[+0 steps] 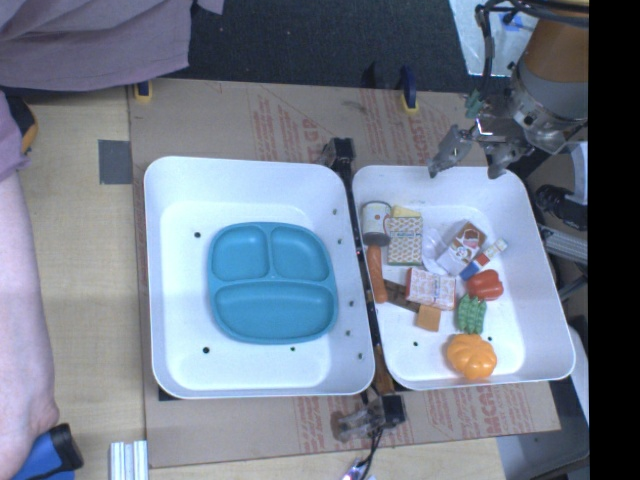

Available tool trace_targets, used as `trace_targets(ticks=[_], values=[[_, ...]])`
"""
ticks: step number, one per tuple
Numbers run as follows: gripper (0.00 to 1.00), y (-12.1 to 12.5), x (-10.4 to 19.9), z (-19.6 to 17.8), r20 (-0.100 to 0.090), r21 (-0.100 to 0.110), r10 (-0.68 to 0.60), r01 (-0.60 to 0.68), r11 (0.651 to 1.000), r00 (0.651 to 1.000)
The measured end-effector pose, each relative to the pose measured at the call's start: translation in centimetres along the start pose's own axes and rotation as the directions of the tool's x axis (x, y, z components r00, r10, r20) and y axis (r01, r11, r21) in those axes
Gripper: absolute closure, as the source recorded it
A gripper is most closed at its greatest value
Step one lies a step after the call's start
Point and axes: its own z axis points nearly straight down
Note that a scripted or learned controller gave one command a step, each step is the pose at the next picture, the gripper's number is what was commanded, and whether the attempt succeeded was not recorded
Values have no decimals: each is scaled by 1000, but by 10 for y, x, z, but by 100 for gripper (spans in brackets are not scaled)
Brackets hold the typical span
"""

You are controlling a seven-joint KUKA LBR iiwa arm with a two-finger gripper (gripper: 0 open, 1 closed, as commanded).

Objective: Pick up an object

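Note:
My gripper hangs above the far edge of the right bin, its two fingers spread open with nothing between them. Below it the right bin holds a pile of small things: a hammer with an orange handle, a patterned card, a red-and-white packet, a pink packet, a red pepper, a green vegetable, an orange pumpkin-like toy and a tan block.
The left bin bears a blue divided plate. Black clamps join the bins at the far and near ends. Grey cloth drapes over the bench's far left. A blue object lies at the near left corner.

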Motion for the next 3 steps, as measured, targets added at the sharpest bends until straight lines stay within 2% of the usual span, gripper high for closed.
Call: trace_targets(ticks=[1,2,3], values=[[0,-6,-49,141,0,14,4,-4,1000,1000],[0,-105,-117,128,0,6,9,-9,1000,1000],[0,-31,-38,197,1,-4,-8,8,1000,1000]])
